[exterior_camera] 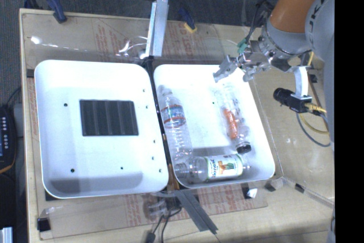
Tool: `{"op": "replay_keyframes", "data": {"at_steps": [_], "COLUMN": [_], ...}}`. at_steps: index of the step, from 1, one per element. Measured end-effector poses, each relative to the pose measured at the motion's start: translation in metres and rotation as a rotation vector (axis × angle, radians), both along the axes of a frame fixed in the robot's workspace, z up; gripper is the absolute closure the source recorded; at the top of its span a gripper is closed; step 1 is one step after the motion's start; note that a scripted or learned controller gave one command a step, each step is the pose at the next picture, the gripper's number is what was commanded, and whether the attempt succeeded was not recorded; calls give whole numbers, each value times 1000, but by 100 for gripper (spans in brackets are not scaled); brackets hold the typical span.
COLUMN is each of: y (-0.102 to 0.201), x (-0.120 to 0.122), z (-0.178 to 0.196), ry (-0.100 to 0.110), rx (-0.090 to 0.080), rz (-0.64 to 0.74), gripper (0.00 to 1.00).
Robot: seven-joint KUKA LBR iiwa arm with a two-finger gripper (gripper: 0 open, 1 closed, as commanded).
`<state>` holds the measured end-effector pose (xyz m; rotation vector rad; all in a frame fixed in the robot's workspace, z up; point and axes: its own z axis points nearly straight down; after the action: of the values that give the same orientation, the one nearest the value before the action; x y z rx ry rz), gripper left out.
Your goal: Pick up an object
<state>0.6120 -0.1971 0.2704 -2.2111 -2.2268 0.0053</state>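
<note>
Your end effector [238,68] hovers over the far right corner of the right bin [199,74], and you cannot tell from this view how it is set; nothing shows in its grasp. Below it you see three clear plastic bottles in that bin: one with a blue and red label [175,122] along the left wall, one with an orange label [233,120] nearer the right wall, and one with a green label [219,168] lying across the near wall. On your surface [296,151], the left bin [57,82] holds a dark ribbed panel [108,118].
</note>
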Motion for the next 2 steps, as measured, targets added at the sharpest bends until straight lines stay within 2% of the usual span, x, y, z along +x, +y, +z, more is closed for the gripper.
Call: {"op": "replay_keyframes", "data": {"at_steps": [1,2], "y": [-13,-11], "x": [-40,-23], "z": [-31,-69], "ry": [-1,0], "rx": [1,2], "rz": [72,234], "gripper": [0,0]}}
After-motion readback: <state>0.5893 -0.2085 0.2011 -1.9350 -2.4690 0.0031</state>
